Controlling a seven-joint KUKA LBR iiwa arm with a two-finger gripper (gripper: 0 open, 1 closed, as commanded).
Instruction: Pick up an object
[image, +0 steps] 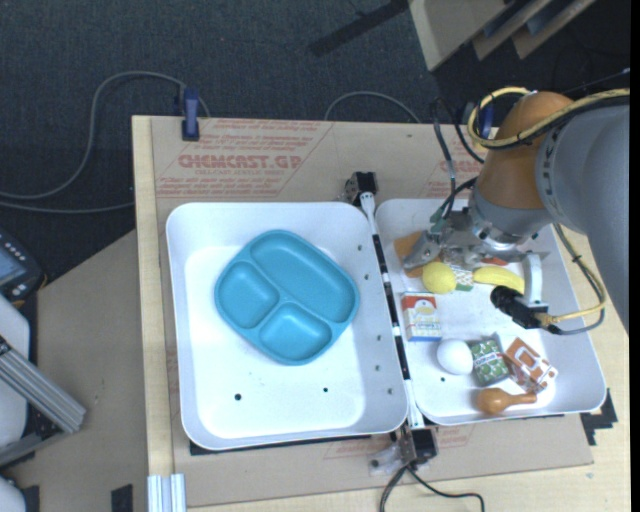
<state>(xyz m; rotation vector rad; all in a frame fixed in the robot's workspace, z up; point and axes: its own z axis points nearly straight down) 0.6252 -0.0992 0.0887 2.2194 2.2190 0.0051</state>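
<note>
My gripper hangs low over the far left part of the right bin, reaching in from the right. Just below it lies a yellow lemon, with a yellow banana to its right. An orange piece peeks out at the gripper's left. Nearer the front lie a red and white carton, a white ball, a green packet, a red and white box and a brown gourd-shaped toy. I see nothing lifted off the bin floor.
The left bin holds a blue divided plate. A black clamp sits at the far end of the ridge between the bins. A black cable loops from the wrist over the right bin.
</note>
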